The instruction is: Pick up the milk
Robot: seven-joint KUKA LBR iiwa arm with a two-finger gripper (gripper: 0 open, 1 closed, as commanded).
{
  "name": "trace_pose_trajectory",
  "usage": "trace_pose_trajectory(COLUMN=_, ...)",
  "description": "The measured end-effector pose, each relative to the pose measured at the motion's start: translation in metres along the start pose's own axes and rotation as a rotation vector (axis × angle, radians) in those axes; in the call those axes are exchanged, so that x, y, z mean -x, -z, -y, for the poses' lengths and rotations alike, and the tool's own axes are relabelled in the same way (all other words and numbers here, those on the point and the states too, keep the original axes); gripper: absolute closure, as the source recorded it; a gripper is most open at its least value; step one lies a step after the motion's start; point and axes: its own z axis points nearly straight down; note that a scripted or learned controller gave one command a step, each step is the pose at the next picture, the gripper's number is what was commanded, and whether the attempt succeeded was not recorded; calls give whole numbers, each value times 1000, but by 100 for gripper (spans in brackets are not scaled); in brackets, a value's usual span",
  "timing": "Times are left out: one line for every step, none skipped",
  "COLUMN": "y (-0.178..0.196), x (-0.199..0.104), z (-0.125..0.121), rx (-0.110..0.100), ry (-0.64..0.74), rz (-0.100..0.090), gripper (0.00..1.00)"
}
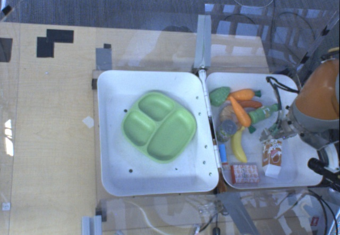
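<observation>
The left bin point(106, 175) holds a green divided plate point(159, 126). In the right bin point(297, 179) toy food clusters: carrot point(240, 111), banana point(238, 146), a red packet point(244, 173). The milk point(272, 157), a small carton, lies flat near that bin's front right, untouched. The hand point(280, 130) hangs just behind it; whether it's wide or narrow I cannot tell. This looks like the approach step; next it likely needs to settle over the carton and close. The pale wooden desk point(48, 122) carries black tape marks, grey carpet beyond.
</observation>
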Motion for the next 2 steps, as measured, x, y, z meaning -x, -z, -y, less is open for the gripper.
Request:
trace_pose_trajectory(y=52, x=5, z=-32, rx=-18, ry=-194, rz=-6, gripper=100)
trace_pose_trajectory(y=93, x=-6, z=25, rx=-18, ry=-168, rz=-6, gripper=100)
